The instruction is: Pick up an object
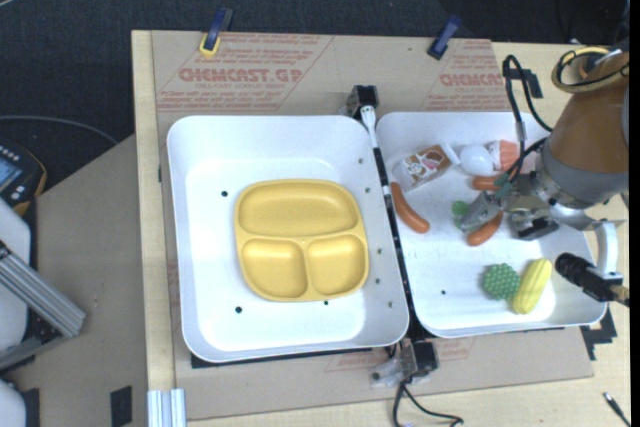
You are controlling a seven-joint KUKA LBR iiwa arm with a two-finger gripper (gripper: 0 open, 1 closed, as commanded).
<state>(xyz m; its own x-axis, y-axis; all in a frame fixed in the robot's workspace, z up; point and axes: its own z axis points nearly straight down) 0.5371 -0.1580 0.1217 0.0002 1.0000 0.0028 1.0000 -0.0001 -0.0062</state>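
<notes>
Gripper (487, 211) low over sausage (483, 232) (right bin (450, 310))

Bench (300, 65): a flat surface covered with brown protective paper printed in red lettering, fixed at its far edge by a yellow-tipped clamp (213, 33) and a blue clamp (443, 38). Two shallow white bins rest directly on it, side by side and touching along their inner rims. The left bin (190, 215) lies toward the bench's middle; the right bin (440, 300) reaches toward its right edge. A small black fitting (362, 99) sits at the far end of the seam between them.
</notes>
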